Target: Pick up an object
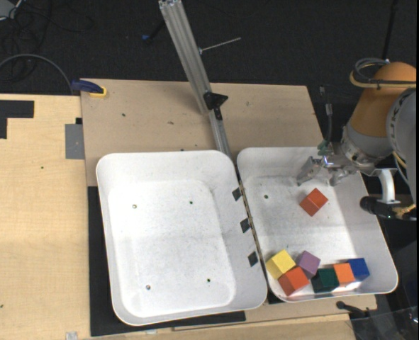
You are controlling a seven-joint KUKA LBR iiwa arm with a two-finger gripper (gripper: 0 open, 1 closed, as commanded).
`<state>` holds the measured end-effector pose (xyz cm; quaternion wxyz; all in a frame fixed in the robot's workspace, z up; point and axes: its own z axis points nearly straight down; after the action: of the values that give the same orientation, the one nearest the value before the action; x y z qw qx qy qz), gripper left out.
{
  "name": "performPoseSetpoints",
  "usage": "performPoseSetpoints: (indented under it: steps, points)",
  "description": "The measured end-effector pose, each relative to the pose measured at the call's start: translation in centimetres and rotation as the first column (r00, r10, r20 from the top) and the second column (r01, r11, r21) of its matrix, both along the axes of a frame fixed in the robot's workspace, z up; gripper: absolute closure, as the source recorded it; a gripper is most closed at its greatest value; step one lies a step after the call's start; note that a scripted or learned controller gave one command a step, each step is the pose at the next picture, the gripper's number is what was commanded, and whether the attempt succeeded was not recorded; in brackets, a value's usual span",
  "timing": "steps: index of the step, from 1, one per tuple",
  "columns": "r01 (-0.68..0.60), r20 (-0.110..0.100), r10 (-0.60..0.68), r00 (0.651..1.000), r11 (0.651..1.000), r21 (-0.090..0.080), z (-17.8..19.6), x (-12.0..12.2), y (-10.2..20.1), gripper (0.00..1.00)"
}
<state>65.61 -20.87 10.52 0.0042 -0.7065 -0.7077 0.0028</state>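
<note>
Gripper (323, 170) fingers apart, empty, right of centre above red cube (313, 202) in right bin (280, 163); centre over cube, descend straight before closing

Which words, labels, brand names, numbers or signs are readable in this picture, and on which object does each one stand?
None: no readable text appears anywhere in the camera view.
The coloured blocks, such as the red block and the yellow block, show plain faces.
The right bin, the left bin and the arm's orange band carry no legible mark.
The gripper is too small to show any label.
</note>
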Motion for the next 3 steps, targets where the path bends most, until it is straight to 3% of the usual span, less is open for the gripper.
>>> performPoseSetpoints:
  steps: [1, 2, 3]
  points:
    - [-0.004, 0.007, 0.004, 1.000, 1.000, -0.002, 1.6, 0.2, 0.0, 1.00]
    - [-0.005, 0.006, 0.005, 1.000, 1.000, -0.003, 1.5, 0.2, 0.0, 0.00]
    - [-0.008, 0.006, 0.008, 1.000, 1.000, -0.004, 2.5, 0.2, 0.1, 1.00]
